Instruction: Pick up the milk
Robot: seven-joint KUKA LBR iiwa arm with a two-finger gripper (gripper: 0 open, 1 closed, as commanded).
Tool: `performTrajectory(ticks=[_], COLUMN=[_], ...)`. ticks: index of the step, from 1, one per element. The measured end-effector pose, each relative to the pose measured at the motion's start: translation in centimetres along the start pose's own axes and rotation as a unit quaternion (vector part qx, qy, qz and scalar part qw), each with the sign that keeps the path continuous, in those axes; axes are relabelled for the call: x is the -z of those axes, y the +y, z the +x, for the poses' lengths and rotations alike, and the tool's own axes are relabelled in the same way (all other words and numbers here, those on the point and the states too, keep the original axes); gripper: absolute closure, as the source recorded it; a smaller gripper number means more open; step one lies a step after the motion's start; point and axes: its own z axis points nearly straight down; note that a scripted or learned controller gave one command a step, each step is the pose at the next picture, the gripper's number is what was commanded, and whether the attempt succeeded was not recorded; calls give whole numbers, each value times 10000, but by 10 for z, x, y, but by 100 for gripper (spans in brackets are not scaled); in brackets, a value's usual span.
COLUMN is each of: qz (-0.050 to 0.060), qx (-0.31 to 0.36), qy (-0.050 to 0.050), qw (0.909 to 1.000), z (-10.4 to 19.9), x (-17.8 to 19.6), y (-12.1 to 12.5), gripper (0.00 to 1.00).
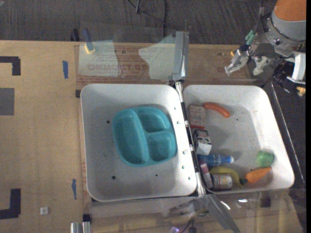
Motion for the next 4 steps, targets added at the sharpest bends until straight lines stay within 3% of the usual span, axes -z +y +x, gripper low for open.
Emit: performTrajectory(ticks=[1,2,3,4], qz=[12,11,-57,13], qx=[275,583,-1479,-2132], qy=[9,8,8,0], qw=[9996,9983,9890,9770], z=[82,24,28,-29], x=[-107,-126,-185,10], y=[-63,-142,-182,-156], gripper=[0,0,0,0])
